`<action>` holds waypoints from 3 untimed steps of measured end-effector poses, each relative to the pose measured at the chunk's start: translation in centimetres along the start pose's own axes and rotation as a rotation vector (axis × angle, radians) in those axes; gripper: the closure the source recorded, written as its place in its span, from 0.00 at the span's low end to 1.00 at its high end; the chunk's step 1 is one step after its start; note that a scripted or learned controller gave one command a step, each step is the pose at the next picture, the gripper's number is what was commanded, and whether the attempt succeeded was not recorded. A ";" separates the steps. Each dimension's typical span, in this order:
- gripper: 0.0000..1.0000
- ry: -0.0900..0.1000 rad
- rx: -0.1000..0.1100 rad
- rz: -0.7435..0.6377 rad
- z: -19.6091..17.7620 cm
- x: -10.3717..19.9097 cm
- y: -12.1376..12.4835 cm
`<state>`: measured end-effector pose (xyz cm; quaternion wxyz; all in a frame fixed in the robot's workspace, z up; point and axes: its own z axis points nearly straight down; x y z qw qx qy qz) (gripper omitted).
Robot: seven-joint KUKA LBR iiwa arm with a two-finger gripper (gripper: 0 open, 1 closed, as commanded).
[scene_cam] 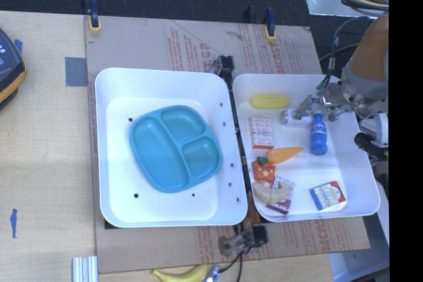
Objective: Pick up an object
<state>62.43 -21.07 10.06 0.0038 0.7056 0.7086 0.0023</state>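
In the right bin (360, 162) lie several small items. A blue bottle (318, 137) lies near the bin's middle right, its top just under my gripper (316, 109). The gripper hangs over the bin's upper right part, right above the bottle's top end. A yellow corn cob (269, 101) lies at the back left, with a red-and-white packet (261, 131) in front of it. An orange carrot (284, 155), a red box (264, 172), a bagel-like piece (272, 191) and a white-and-red carton (328, 196) lie nearer the front.
The left bin (119, 201) holds a blue divided plate (175, 147). The grey arm with its orange band (369, 53) reaches in from the right, over the right bin's back corner. A banana (180, 273) lies on the bench in front of the bins.
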 end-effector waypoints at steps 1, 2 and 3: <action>0.00 0.000 0.010 0.001 0.8 1.0 -3.6; 1.00 0.000 0.012 -0.001 -0.3 0.9 -3.6; 1.00 0.001 0.011 -0.003 -2.8 8.9 -1.8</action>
